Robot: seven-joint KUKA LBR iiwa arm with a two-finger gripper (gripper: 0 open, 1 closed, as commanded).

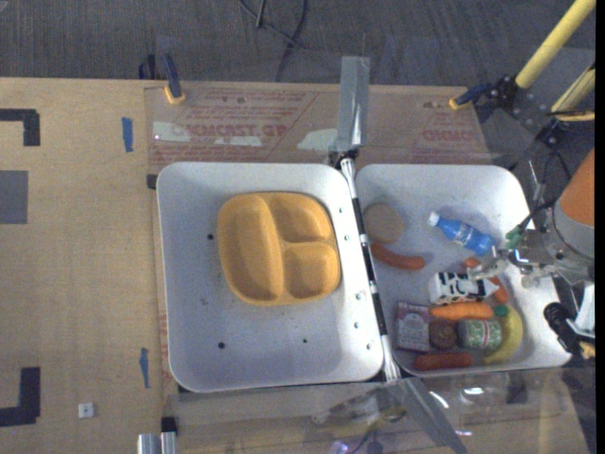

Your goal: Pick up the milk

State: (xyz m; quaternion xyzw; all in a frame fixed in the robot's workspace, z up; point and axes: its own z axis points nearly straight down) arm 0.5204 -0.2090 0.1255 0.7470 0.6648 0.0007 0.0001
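The milk (458,285) is a small white carton with black cow patches, lying in the right bin (416,180) near its middle right. My gripper (499,264) reaches in from the right edge and hovers just above and to the right of the carton, very close to its upper right corner. A blue water bottle (462,234) lies right beside the gripper on its upper left. Nothing is visibly held.
Around the milk lie a carrot (463,311), a banana (511,335), a sausage (398,257), a brown disc (384,221), a small maroon packet (411,325) and a red sausage (442,359). The left bin (189,282) holds a yellow divided plate (278,248).
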